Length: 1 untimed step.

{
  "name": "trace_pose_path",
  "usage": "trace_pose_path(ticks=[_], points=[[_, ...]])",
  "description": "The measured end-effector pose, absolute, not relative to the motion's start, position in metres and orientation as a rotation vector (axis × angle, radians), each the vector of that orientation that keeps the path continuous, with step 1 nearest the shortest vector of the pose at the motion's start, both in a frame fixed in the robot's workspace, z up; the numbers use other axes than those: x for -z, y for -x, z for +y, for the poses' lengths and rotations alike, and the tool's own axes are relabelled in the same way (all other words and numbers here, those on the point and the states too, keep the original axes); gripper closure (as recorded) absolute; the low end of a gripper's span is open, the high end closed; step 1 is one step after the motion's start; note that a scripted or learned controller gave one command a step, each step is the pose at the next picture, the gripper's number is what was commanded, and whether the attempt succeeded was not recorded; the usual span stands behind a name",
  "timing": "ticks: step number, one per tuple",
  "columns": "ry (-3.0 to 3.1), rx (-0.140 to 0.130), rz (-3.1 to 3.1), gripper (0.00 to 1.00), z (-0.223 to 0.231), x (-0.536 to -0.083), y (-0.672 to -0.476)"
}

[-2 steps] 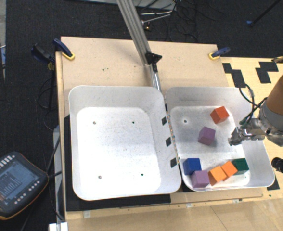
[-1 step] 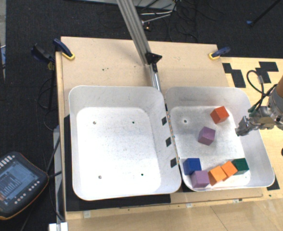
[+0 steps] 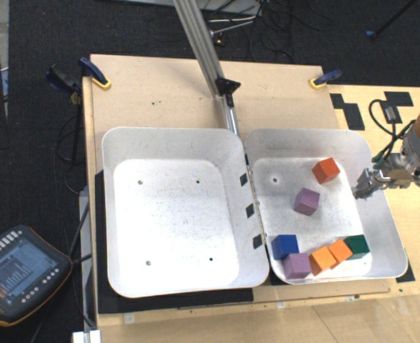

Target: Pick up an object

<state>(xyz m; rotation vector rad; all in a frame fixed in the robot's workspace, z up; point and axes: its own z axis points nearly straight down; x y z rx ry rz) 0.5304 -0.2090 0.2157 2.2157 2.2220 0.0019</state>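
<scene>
The right bin (image 3: pixel 353 148) holds several small blocks. An orange cube (image 3: pixel 326 170) lies near its far right part, and a purple cube (image 3: pixel 306 201) sits near the middle. Along the front edge lie a blue cube (image 3: pixel 285 246), a purple block (image 3: pixel 298 265), an orange block (image 3: pixel 326 255) and a green block (image 3: pixel 356 246). My gripper (image 3: pixel 366 186) hangs over the bin's right rim, right of the orange cube and apart from it. I see nothing between its fingers.
The left bin (image 3: pixel 124 148) stands beside the right one, with a black-marked divider between them. A metal pole (image 3: pixel 199 38) slants in from the top. Clamps sit at the bench's far corners. A teach pendant (image 3: pixel 17 270) lies at the lower left.
</scene>
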Motion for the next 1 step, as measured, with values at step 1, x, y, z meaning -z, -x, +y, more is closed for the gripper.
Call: trace_pose_path(ticks=[1], points=[[-2.215, -0.001, 2.23, 1.0, -0.165, -0.2129, -0.5281]])
